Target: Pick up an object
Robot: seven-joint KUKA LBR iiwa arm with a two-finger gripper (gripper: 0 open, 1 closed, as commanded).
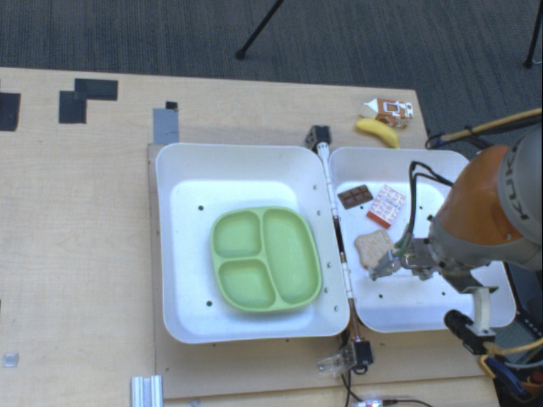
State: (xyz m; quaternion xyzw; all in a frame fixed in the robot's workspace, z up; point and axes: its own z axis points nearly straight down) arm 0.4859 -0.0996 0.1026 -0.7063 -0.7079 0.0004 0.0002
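Note:
In the right bin (pixel 399 308) lie a tan slice of toast (pixel 371 246), a brown chocolate bar piece (pixel 354 196) and a red-and-white packet (pixel 386 204). My gripper (pixel 386 265) hangs low over the right bin, just right of and below the toast, its tips close to the toast's lower right corner. The arm's orange band (pixel 475 202) covers the bin's right part. A green three-compartment plate (pixel 265 259) sits in the left bin (pixel 182 227).
Outside the bins, on the bench behind the right bin, lie a yellow banana (pixel 377 131) and a small white-and-orange packet (pixel 390 108). A black clamp (pixel 319 136) sits at the bins' shared far rim. Cables and clips lie at the front edge.

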